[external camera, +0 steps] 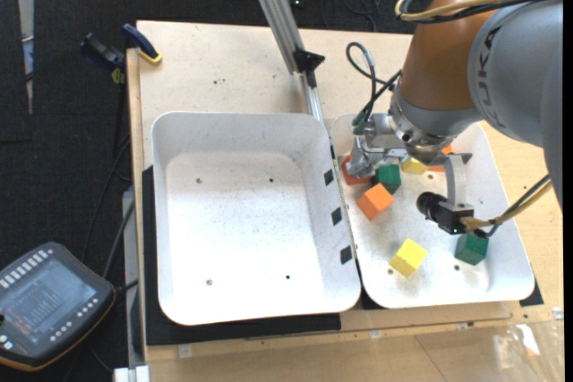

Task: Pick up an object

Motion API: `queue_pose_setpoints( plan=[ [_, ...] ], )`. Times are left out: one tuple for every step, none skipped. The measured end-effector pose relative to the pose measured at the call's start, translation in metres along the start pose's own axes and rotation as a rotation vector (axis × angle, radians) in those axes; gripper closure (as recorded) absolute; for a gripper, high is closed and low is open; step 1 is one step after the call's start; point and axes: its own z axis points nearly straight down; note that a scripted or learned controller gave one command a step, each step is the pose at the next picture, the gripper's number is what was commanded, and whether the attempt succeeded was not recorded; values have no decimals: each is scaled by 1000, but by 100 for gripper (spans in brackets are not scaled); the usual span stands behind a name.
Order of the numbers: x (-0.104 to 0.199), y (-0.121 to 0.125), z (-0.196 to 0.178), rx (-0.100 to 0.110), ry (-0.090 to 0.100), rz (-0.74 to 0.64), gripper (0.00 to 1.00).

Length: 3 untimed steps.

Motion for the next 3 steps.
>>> queue_pose_setpoints(
  plan=[
    [44,-5,-2,-1,0,1,100],
    [93,-7,-6,-2,-1,0,100],
    [89,-7,-6,-2,-2,7,0]
  ],
)
